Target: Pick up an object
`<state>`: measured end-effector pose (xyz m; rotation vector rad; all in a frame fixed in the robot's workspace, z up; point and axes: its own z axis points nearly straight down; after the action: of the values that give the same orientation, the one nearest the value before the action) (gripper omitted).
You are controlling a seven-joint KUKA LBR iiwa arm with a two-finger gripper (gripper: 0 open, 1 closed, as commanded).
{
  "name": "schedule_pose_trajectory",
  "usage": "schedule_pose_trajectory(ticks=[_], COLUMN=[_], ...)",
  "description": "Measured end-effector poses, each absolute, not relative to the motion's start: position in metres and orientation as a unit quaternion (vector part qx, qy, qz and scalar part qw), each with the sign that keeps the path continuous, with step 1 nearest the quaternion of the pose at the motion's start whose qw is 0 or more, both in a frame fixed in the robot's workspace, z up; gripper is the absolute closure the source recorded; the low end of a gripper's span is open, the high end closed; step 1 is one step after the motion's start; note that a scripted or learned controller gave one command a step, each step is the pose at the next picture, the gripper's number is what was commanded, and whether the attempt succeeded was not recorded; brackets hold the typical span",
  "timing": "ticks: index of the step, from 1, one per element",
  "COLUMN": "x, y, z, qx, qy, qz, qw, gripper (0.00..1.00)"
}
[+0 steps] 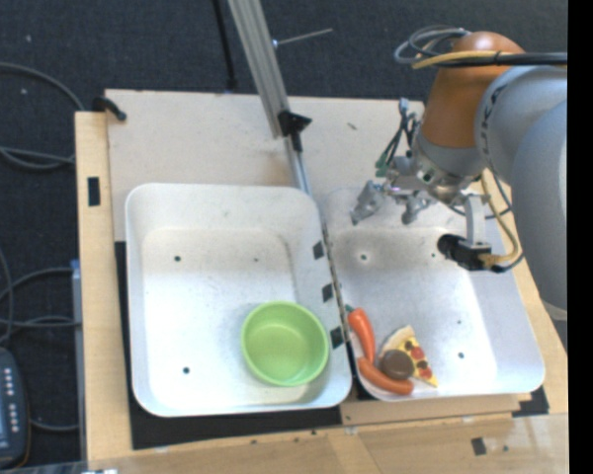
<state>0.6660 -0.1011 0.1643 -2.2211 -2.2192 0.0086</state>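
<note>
1. Dark carpet surrounds the tan desk (198, 136), with black cables lying on the floor to the left.
2. On the desk sit two shallow white bins side by side: the left bin (208, 235) and the right bin (474, 334).
3. Reaching in from the right, the grey arm (534, 136) with its orange band ends above the far edge of the right bin.
4. A slanted metal rail (262, 57) runs down from the top to the gap between the bins.
5. Near the front of the left bin rests a green bowl (285, 343), upright.
6. The tool (387, 205) hangs over the right bin's far-left corner, fingers spread apart, nothing between them.
7. In the right bin's near-left corner, well apart from the tool, lie an orange carrot (362, 330), a red sausage (383, 377), a pizza slice (412, 349) and a brown round piece (396, 364), clustered and touching.
</note>
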Motion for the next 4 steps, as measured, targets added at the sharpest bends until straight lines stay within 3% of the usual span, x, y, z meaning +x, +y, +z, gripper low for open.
schedule_pose_trajectory(ticks=[1, 2, 4], x=[0.665, 0.668, 0.663], y=[-0.101, -0.102, -0.111], z=[0.101, 0.117, 0.237], qx=[-0.708, -0.709, -0.707], qy=[-0.706, -0.705, -0.707], qz=[0.0029, -0.001, -0.0024], qw=[0.001, -0.002, -0.003], gripper=[0.0, 1.0, 1.0])
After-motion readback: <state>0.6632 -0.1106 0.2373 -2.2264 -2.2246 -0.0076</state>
